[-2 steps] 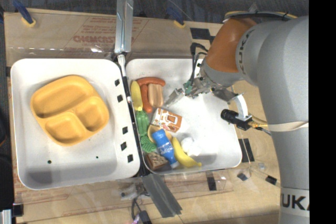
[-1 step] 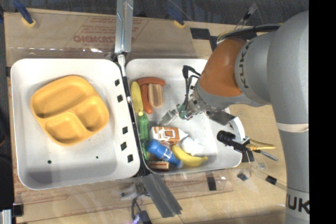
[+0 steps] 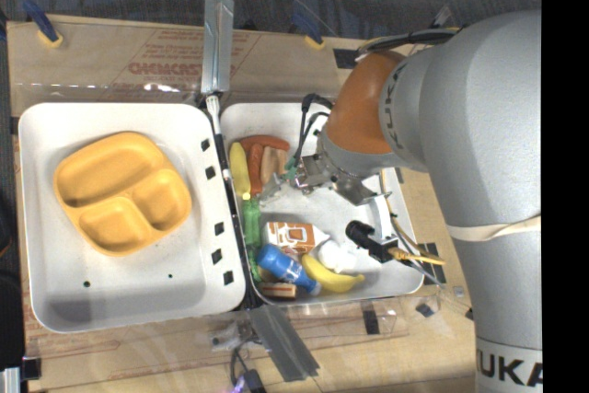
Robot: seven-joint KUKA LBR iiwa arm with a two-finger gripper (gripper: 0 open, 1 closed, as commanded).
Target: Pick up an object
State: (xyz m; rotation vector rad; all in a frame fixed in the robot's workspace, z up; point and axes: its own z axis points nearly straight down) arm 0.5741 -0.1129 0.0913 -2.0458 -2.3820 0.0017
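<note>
Arm is over the right bin, gripper low near the upper-middle of the pile. Jaws: can't tell how far open or whether anything's in them; the wrist hides them.

Nearest candidates, just left of the gripper: hot dog by the bin's top-left corner, and a yellow corn-like piece along the left wall. Both look like light, hollow plastic toys, stiff and smooth, so likely slippery. I'd grip the hot dog across its short width at mid-length.

Further down: carton, flat sides, easiest grip. Banana is curved and may roll. Blue bottle is round and wedged among neighbours.

Left bin holds a yellow tray, wide and shallow, poor pinch target.
</note>
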